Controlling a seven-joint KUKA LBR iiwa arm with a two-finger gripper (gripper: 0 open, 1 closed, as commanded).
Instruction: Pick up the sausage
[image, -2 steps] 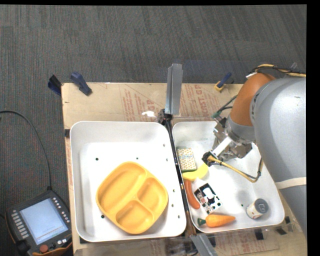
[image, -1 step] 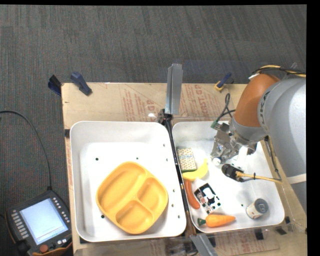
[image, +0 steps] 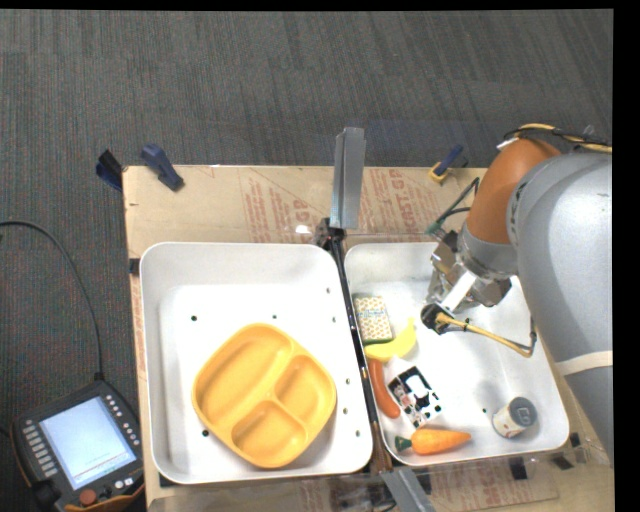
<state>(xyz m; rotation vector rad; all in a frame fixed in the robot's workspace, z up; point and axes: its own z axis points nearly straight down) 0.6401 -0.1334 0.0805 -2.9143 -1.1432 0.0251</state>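
Your sausage (image: 382, 388) lies along the left wall of the right bin (image: 480, 368), just below the banana (image: 392, 343); prob. light, smooth, slippery; grab it mid-length, across its width; gripper (image: 450, 292) hangs apart from it; can't tell if open or closed.

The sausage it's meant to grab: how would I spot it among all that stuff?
Look at the right-hand white bin, along its left wall. Just below the yellow banana lies the sausage, beside a black-and-white packet. It is slim, reddish and smooth, unlike the fatter, brighter orange carrot with its green top.
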